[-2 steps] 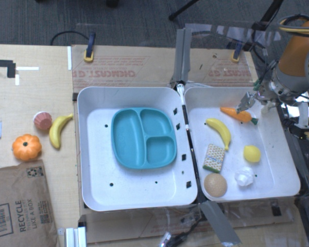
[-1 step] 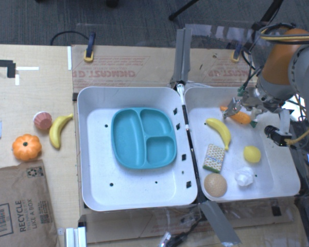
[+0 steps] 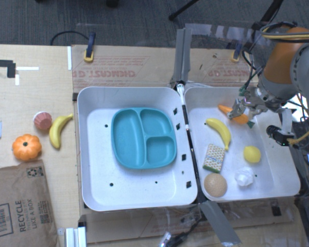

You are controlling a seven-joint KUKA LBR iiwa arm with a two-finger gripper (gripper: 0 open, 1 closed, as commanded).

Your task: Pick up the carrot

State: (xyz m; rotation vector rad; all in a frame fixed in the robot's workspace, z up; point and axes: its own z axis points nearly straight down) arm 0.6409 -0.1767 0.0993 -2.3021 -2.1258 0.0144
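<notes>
The orange carrot (image 3: 230, 112) lies in the right bin (image 3: 278, 187), near its far wall, pointing its thin tip to the left. My gripper (image 3: 243, 109) is directly over the carrot's thick end and covers part of it. Orange shows to the left of the gripper and just below it. The grey arm with its orange band (image 3: 286, 55) comes in from the upper right.
The right bin also holds a yellow banana (image 3: 220, 131), a lemon (image 3: 252, 154), a patterned sponge (image 3: 213, 158), a brown round object (image 3: 215, 184) and a small white object (image 3: 243, 178). A teal divided plate (image 3: 144, 138) lies in the left bin (image 3: 92, 179). A pumpkin, a banana and a cupcake rest on the bench at left.
</notes>
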